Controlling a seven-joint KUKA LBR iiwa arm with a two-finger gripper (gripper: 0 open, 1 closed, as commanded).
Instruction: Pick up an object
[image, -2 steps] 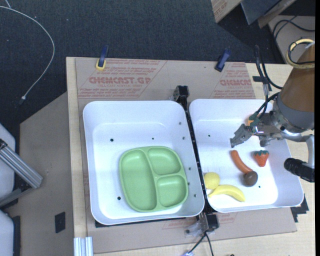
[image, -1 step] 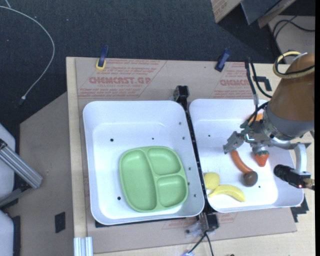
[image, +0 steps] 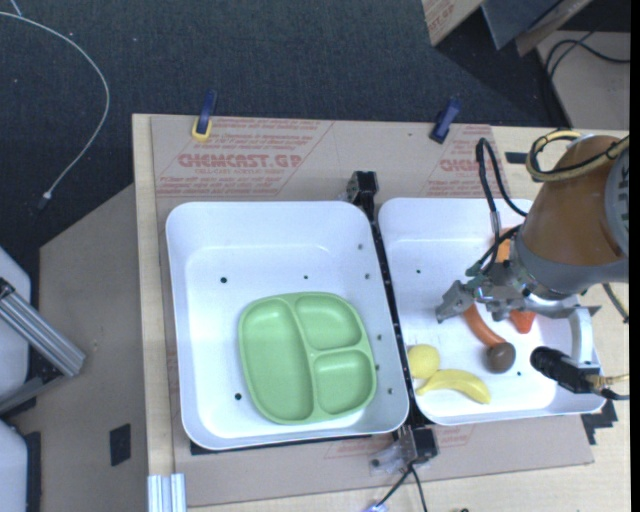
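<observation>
A light green plastic plate with three compartments (image: 304, 356) lies flat in the left shallow white bin (image: 200, 290); everything else is placed here against that plate. To its right, past the black divider strip between the bins, the right shallow white bin (image: 430, 235) holds a small cluster of toy food. Nearest the plate, just across the divider, sits a small round yellow piece, perhaps a lemon (image: 422, 359), touching a curved yellow plastic banana (image: 460, 385) that lies along the bin's near edge. Farther right of the plate rests a small brown rounded object (image: 499, 355), and just above it an orange carrot-shaped piece (image: 481, 324) lies at a slant, with a shorter orange-red piece (image: 522, 321) beside it, partly hidden under the arm.

The grey arm with its orange band (image: 572, 200) hangs over the far right of that bin. Its metal two-finger gripper (image: 478, 300) sits low above the orange carrot-shaped piece, on the side away from the plate. The view from above is too crowded to tell whether the tool is released or clenched, and nothing is clearly seen caught in it. All the toy pieces appear to rest on the bin floor.
</observation>
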